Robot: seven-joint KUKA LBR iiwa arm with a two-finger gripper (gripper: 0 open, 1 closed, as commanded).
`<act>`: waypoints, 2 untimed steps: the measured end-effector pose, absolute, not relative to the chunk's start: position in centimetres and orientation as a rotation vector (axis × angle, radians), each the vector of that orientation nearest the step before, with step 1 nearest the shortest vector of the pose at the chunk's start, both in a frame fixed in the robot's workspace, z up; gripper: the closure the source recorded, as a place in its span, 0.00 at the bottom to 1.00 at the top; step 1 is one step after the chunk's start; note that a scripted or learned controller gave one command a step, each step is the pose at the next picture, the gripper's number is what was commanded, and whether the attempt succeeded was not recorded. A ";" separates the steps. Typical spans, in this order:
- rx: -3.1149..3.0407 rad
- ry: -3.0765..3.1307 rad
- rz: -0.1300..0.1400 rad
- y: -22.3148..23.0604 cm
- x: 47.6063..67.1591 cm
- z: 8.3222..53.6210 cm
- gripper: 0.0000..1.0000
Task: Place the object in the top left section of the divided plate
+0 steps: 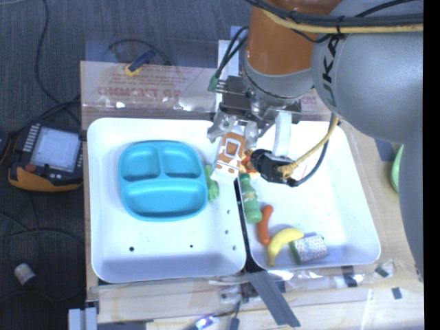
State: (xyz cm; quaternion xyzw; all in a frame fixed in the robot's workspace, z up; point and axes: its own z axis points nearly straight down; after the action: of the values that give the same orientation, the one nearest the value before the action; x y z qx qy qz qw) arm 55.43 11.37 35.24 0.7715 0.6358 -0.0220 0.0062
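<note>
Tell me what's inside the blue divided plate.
All three sections of the blue divided plate look bare. A small green item rests outside, against its right rim. The plate covers the bin floor beneath it.

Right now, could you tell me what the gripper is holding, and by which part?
The gripper holds an orange-and-white box, pinched at its upper end.

I see faint red lettering on the clear plastic sheet left of the end effector, too blurred to read.
</note>
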 end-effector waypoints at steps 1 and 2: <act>2.414 1.989 -0.069 11.4 55.4 35.2 0.00; 2.413 1.988 -0.076 11.3 55.5 36.1 1.00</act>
State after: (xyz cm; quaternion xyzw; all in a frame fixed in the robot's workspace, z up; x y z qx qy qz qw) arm 55.47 11.31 36.06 0.7716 0.6356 -0.0244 0.0071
